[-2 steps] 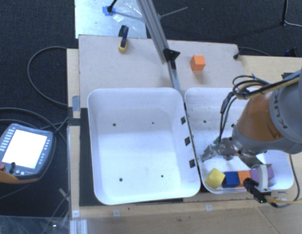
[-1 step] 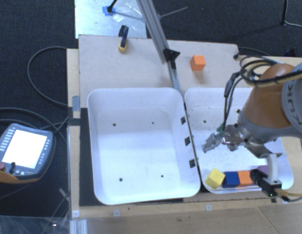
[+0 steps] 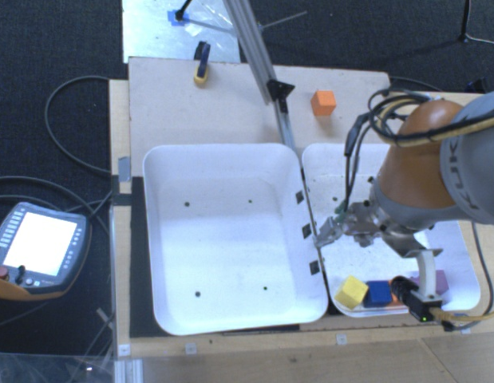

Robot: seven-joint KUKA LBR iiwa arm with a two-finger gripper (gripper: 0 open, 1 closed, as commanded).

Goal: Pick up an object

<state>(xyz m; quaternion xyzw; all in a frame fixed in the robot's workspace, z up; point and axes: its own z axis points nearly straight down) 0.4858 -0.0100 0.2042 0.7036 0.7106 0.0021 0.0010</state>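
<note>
The counter (image 3: 231,106) carries two shallow white bins side by side. The left bin (image 3: 223,238) shows only a bare floor marked with a few small dark dots. The arm (image 3: 422,158) enters from the right and hangs over the right bin (image 3: 326,174), covering most of its middle and right portion. What lies beneath that bulk cannot be inspected. The gripper (image 3: 330,231) sits low over the left part of the right bin, close to the wall shared by the two bins. It is seen from above against grey metal, and whether it is spread or closed cannot be determined. Nothing is seen held in it. A metal pole (image 3: 254,38) slants down from the top edge and ends at the rear of the shared wall, well clear of the gripper. A teach pendant (image 3: 37,250) lies on the dark floor to the left of the counter, among loose cables (image 3: 63,126). The pickable items lie along the front of the right bin, just below the gripper. The yellow block (image 3: 351,291) is nearest the shared wall and the blue block (image 3: 379,294) touches or nearly touches its right side. A purple object (image 3: 442,281) lies further right, partly covered by robot hardware, so its shape is unclear. An orange cube (image 3: 324,102) rests on the counter behind the right bin, outside both bins. A blue and yellow clamp (image 3: 202,62) grips the counter's rear edge.
</note>
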